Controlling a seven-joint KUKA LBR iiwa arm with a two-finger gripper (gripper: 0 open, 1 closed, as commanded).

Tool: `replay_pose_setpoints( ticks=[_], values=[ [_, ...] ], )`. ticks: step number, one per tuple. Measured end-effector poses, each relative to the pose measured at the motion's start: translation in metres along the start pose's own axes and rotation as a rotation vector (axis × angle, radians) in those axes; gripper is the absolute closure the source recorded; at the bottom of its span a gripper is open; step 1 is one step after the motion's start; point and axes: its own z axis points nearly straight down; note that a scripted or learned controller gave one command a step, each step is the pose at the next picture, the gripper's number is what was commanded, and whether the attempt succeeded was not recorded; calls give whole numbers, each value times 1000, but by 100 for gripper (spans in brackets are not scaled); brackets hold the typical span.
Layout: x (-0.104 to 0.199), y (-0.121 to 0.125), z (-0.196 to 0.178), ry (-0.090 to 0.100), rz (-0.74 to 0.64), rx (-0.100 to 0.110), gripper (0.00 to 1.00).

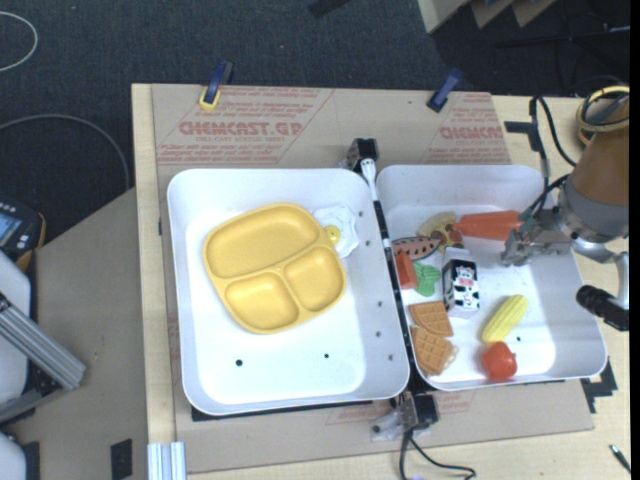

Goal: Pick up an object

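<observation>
Reaching in over the right bin (560, 353) from its right wall, the gripper (522, 243) hangs low near the bin's far right corner, just beside the right end of the carrot (487, 225) (an orange toy lying along the far wall); whether it is clenched, released or grasping anything I cannot tell, since the wrist hides that part. The main risk, as I judge it, is a glancing contact: the carrot is smooth and round, so a closing off its middle would likely roll it against the far wall or squirt it out sideways. The other candidates crowd the bin's left wall and near edge: the corn cob (504, 317) and the tomato (500, 362) towards the near right corner, the waffles (432, 335) at the near left corner, the cow-patterned carton (461, 285) and a green piece (428, 279) mid-bin, touching or nearly so. A descent there could clip a neighbour or pinch two things at once. Open room is the bare floor along the right wall between the gripper and the corn cob. The left bin (290, 368) holds a yellow divided tray (273, 267) at its middle with a pale small thing (338, 226) touching the tray's far right corner, and its near edge lies bare.
</observation>
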Motion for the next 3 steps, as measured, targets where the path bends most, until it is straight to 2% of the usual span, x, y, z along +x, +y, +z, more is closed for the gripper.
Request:
replay_pose_setpoints(
  ticks=[2,3],
  values=[
    [0,11,-116,-1,0,-4,100],
    [58,13,-121,5,-5,4,100]
  ],
)
